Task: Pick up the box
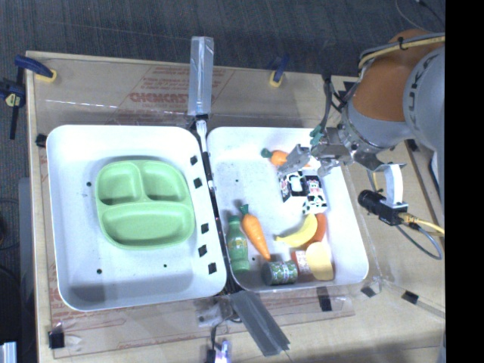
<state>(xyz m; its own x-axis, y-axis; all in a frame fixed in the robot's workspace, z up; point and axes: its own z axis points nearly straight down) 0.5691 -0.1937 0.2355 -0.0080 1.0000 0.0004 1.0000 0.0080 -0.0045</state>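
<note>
The box [304, 188] is a small black-and-white patterned carton lying in the right bin [227, 161], toward its right side. My gripper [313, 158] hangs just beyond the box's far end, low over the bin and close to the carton's top edge. The grey arm with its orange band [386, 89] reaches in from the right behind it. Part of the box's far end is hidden by the gripper body.
The right bin also holds a small orange piece [278, 157], a carrot [255, 237], a green bottle [237, 246], a banana [299, 231], a can [281, 272] and a yellow block [321, 262]. A green divided plate [145, 203] lies in the left bin [68, 278].
</note>
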